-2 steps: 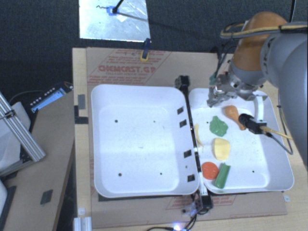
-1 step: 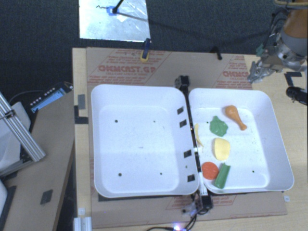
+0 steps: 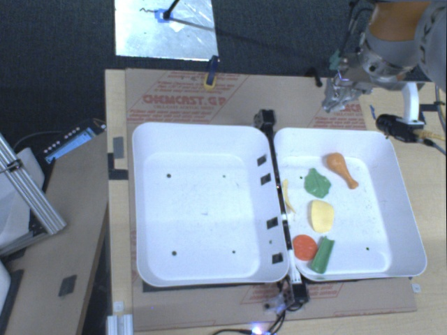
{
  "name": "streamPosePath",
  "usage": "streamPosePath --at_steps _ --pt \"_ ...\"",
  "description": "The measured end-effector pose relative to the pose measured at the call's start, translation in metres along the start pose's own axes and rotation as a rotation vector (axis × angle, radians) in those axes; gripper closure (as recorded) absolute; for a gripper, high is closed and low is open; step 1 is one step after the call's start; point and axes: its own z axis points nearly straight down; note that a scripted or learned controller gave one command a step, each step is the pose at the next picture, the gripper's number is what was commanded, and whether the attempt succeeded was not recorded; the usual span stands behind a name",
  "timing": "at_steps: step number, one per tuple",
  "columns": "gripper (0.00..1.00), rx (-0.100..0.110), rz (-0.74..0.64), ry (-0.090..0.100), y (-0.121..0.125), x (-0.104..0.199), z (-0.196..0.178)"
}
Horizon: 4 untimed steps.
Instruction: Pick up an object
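The arm hangs above the far edge of the right bin (image 3: 401, 187), orange band up top, and the gripper (image 3: 339, 102) sits beyond that bin's back rim, over the brown cardboard sheet (image 3: 188, 98) that covers the bench. How far the fingers stand apart is too small and blurred to tell, and nothing can be made out between them.

All the objects lie in the right bin, well apart from the gripper. An orange drumstick-shaped toy (image 3: 341, 169) rests nearest the bin's far rim. Just beside it, toward the divider, sits a green leafy piece (image 3: 317, 183). Below that is a pale yellow lump (image 3: 322, 216). Nearer the bin's front rim, a red round piece (image 3: 304, 246) touches a green stick-shaped piece (image 3: 323, 254) lying tilted beside it. A thin pale yellow strip (image 3: 287, 195) lies close against the bin's wall on the divider side.

The left bin (image 3: 150, 187) shares that divider wall with the right bin. Beyond the cardboard, a shiny metal plate (image 3: 140, 26) lies on dark carpet.
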Motion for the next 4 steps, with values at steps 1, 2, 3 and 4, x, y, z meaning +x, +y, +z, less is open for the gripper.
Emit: streamPosePath --at_steps 1,2,3,4 --pt "1.00 0.000 0.002 -0.003 0.000 -0.006 -0.009" --pt "1.00 0.002 0.003 0.000 0.000 0.048 -0.037" --pt "1.00 0.011 0.002 0.002 -0.001 0.108 0.032" --pt "1.00 0.003 0.003 0.003 0.001 0.160 0.006"
